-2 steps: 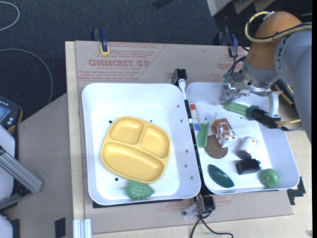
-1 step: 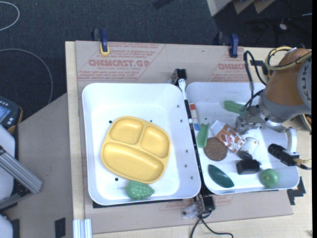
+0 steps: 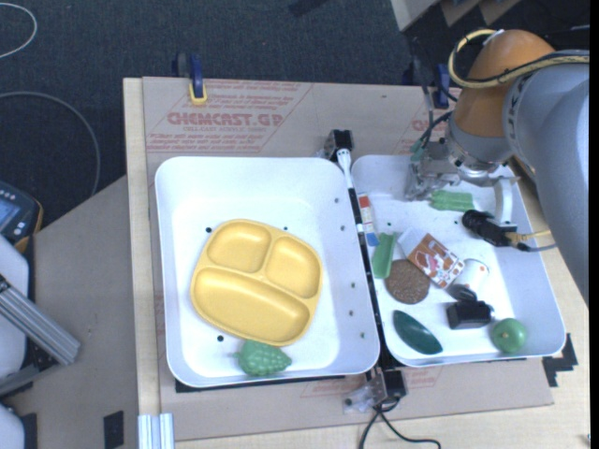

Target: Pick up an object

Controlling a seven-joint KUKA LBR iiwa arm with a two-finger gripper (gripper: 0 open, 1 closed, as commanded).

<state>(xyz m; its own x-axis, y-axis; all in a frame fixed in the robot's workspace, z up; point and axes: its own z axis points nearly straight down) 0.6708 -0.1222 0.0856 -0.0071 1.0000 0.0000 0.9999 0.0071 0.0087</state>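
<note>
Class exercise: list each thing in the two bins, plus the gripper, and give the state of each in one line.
yellow divided tray: flat in left bin, right way up
green bumpy toy: lying by the tray's near edge
brown disc: flat in right bin
green apple: resting in right bin's near corner
gripper: low over right bin's far end
</note>
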